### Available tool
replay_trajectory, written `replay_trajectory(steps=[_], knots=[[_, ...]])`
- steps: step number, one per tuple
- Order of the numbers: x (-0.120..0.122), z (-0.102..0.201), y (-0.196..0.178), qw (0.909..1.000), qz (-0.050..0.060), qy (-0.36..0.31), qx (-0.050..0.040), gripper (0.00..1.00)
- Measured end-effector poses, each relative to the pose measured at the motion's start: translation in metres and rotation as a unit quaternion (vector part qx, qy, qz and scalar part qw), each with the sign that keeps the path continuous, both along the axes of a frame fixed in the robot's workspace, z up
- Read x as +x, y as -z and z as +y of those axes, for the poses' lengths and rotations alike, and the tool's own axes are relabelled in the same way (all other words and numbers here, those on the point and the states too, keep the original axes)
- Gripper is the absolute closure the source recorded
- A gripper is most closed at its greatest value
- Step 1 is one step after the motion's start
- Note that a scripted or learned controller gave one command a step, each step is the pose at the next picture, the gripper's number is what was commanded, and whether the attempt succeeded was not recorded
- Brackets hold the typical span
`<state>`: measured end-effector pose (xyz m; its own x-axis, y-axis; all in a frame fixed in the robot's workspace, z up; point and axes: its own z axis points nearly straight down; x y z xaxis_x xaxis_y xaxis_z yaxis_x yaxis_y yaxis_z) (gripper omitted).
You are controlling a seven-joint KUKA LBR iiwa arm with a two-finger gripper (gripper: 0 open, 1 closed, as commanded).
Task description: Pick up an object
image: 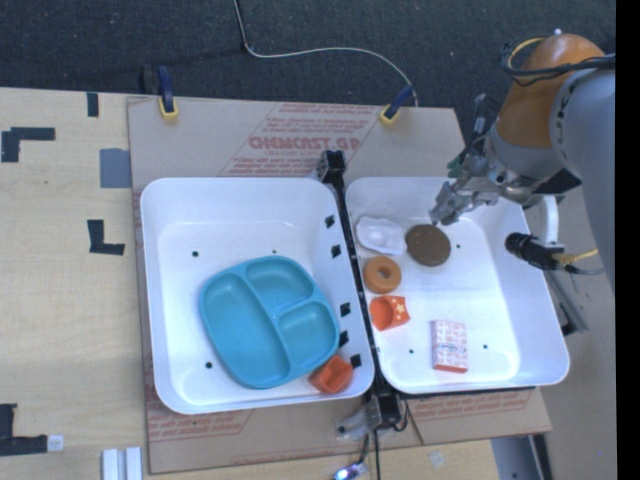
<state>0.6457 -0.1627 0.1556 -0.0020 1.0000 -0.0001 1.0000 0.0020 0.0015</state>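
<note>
Overhead, we read the scene off as follows.

Counter: we see a wooden counter (60, 298) with a brown cardboard sheet (290, 143) on it, and both bins sit on that sheet.

Left bin: the left white bin (170, 268) holds a blue divided tray (268, 320) lying at a slant, and an orange piece (333, 375) sits just beside the tray's near right corner, against the bin's wall.

Right bin: the right white bin (520, 338) carries several small things spread over its floor.

Brown disc: we find a round brown disc (428, 245) towards the far side of the right bin, flat on the floor.

White piece: a small white piece (377, 234) lies just left of the disc, near the divider between the bins.

Doughnut: a tan doughnut (382, 274) sits nearer to us than the white piece, close to the divider.

Orange-red packet: an orange-red packet (389, 312) lies just below the doughnut.

Pink box: a pink patterned box (449, 345) rests flat, well apart from the others, near the front of the right bin.

Arm: the grey arm (560, 118) with its orange band reaches in from the right.

Tool: the tool (447, 209) hangs over the far part of the right bin, just above the brown disc. It is dark and small here, so we cannot tell how the tool is set, and perhaps it is touching nothing.
</note>
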Motion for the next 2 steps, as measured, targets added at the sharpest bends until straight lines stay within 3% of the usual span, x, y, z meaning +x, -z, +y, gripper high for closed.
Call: replay_trajectory(steps=[2], knots=[[0.008,-0.012,-0.116,1.0,-0.001,0.0,-0.0009,1.0]])
